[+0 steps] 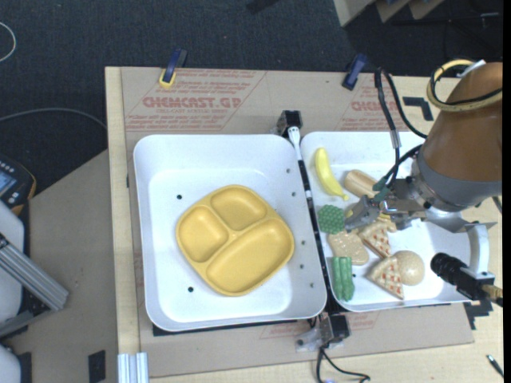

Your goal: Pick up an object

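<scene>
The right bin (375, 144) holds several toy foods. A yellow banana (326, 171) lies at its back left, with a tan bread roll (358, 183) beside it. A green leafy piece (330, 216) and a beige cracker (348, 246) sit along the left wall. A green pickle (342, 278) lies at the front left. Two pizza slices (386, 276) and a tan round piece (409, 266) are at the front. My gripper (366, 211) hangs low over the middle of this pile, between the roll and the pizza slices. Nothing is visibly lifted.
The left bin (160, 174) holds a yellow divided plate (234, 239) near its middle. A black divider strip (304, 183) runs between the two bins. The arm's orange and grey body (467, 150) covers the right bin's far right side.
</scene>
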Available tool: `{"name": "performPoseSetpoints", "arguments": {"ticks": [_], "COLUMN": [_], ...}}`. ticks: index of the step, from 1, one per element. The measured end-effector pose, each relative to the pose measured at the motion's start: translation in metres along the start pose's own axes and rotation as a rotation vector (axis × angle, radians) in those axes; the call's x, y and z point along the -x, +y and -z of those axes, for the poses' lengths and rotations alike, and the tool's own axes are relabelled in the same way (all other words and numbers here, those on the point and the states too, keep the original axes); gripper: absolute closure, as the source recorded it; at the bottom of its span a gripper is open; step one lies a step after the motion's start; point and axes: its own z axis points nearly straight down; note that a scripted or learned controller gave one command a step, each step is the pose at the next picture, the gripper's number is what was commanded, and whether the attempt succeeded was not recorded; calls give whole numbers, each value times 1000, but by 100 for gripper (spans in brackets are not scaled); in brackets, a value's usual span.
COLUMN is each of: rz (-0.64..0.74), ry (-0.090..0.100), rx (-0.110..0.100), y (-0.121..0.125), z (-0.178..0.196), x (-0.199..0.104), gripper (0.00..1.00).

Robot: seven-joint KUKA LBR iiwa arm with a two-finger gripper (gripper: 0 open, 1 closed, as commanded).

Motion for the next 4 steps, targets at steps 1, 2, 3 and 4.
{"name": "performPoseSetpoints", "arguments": {"ticks": [1, 2, 3, 4], "rz": [-10, -17, -13, -12], "ry": [-4, -5, -6, -6], "rx": [4, -10, 6, 7], "y": [0, -4, 0, 1], "z": [11, -125, -107, -154], "x": [6, 54, 51, 42], "gripper": [100, 100, 100, 100]}}
